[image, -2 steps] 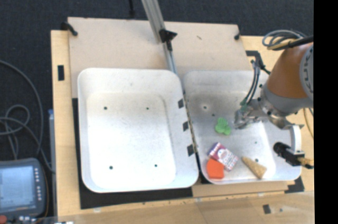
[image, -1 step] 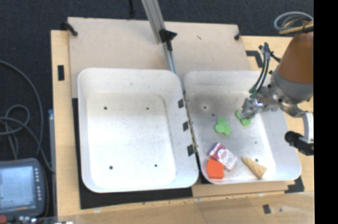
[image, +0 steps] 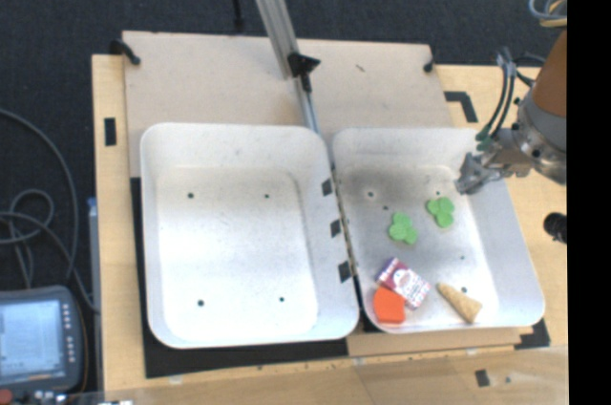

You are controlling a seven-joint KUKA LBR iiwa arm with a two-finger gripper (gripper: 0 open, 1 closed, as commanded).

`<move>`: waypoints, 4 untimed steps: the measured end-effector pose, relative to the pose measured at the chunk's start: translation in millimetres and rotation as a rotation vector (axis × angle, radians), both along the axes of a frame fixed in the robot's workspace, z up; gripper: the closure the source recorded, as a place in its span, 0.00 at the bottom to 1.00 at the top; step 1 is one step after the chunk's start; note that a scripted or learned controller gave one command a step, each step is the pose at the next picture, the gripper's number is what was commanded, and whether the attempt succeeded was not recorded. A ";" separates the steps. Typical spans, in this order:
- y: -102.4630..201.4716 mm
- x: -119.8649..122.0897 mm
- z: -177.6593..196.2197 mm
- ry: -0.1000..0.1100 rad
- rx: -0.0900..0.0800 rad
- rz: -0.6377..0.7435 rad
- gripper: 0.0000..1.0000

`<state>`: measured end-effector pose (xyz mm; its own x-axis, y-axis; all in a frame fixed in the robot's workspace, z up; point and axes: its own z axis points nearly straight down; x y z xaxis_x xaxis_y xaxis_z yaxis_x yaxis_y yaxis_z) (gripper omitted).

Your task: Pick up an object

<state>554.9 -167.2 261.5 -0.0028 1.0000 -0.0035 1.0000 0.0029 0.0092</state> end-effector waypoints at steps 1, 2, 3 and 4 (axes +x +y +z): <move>-1.3 1.1 38.0 0.003 0.001 0.001 1.00; 52.2 3.2 18.1 0.008 0.004 0.004 1.00; 107.2 5.6 19.5 0.007 0.004 0.004 1.00; 167.3 0.0 12.6 0.009 0.005 0.005 1.00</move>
